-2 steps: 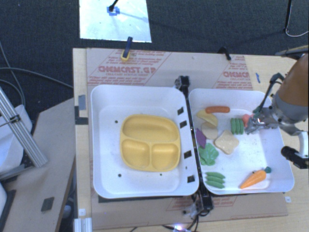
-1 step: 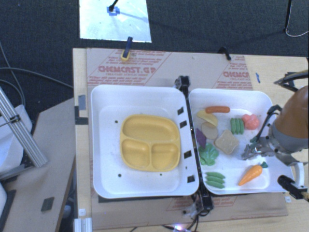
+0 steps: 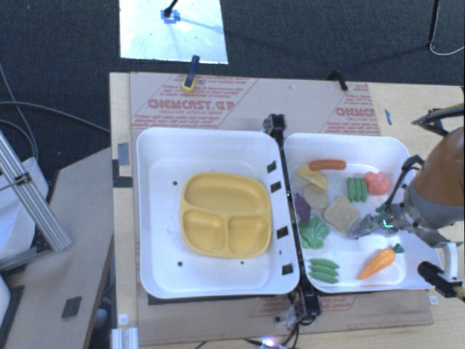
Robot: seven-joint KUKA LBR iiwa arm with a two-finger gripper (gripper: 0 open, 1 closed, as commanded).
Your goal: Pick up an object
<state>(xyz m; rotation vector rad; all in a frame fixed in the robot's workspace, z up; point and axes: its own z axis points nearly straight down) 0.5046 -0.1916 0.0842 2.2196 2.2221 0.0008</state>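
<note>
Nothing is lifted yet: the end effector (image 3: 372, 226) hangs low in the right bin (image 3: 398, 150) beside the bread slice (image 3: 340, 213), its grip state unreadable.

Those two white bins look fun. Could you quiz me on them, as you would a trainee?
1. True or false: the yellow plastic divided plate lies in the left white bin.
2. Which toy lies nearest the front wall of the right white bin? A) long red sausage B) orange plastic carrot C) pink round toy
3. Fill in: the gripper hovers beside the tan bread slice, on its ___ side.

Key: 1 true; 2 B; 3 right.
</note>
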